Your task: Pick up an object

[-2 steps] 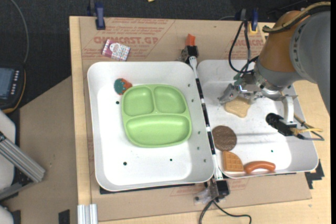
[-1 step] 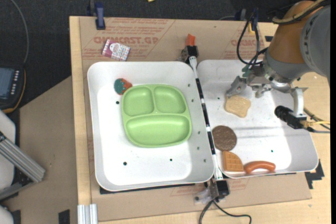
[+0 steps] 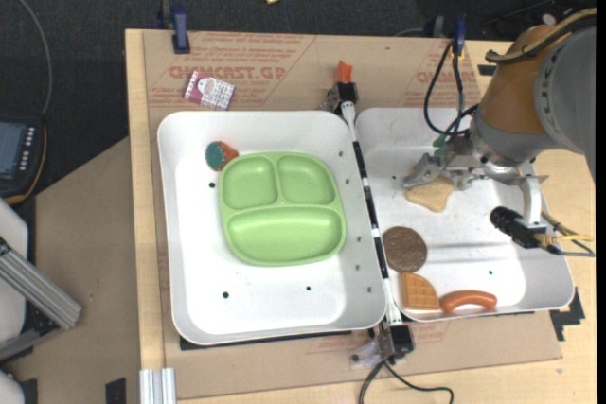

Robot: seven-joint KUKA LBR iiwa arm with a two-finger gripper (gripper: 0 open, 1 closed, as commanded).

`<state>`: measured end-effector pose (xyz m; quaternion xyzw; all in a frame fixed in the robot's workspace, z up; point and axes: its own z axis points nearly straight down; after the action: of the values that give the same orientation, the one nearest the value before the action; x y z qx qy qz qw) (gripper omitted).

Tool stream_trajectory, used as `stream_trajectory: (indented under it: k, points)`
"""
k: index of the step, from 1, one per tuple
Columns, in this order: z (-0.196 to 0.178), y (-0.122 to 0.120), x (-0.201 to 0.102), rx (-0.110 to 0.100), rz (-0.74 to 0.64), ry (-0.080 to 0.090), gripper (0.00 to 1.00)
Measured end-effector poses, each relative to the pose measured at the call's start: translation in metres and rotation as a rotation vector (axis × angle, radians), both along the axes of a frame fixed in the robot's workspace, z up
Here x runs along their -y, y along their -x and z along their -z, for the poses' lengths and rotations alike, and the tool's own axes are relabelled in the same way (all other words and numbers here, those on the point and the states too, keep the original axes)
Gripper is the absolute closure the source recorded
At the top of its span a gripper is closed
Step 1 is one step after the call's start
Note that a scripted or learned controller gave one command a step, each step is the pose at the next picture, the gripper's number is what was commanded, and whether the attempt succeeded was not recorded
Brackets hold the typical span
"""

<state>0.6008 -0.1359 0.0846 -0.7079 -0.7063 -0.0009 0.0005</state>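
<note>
Brown cardboard tabletop [image 3: 284, 61], red print partly legible: "CHEMCAST". Metal two-finger end effector [image 3: 426, 173] spread wide over flat tan cracker-like piece [image 3: 429, 197].

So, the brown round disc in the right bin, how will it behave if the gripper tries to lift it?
The brown disc lies flat and looks thin, so fingers may slide over it. It looks stiff rather than floppy, probably light. Lying flat, it should not roll, but it may skid toward the waffle.

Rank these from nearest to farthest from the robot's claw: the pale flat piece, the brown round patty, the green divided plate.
1. Pale flat piece, right bin, just below the gripper.
2. Brown round patty, same bin, lower.
3. Green divided plate, left bin.
</note>
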Motion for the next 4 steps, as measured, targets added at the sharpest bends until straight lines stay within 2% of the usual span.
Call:
stream_trajectory:
  k: [1,2,3,4]
  points:
    - [0.0,0.009,-0.021,-0.002,-0.004,0.001,0.0]
    - [0.0,-0.001,-0.019,0.002,-0.002,0.003,0.0]
    - [0.0,-0.006,-0.003,0.002,-0.002,0.003,0.0]
    - [0.0,0.01,0.002,-0.003,-0.001,0.001,0.0]
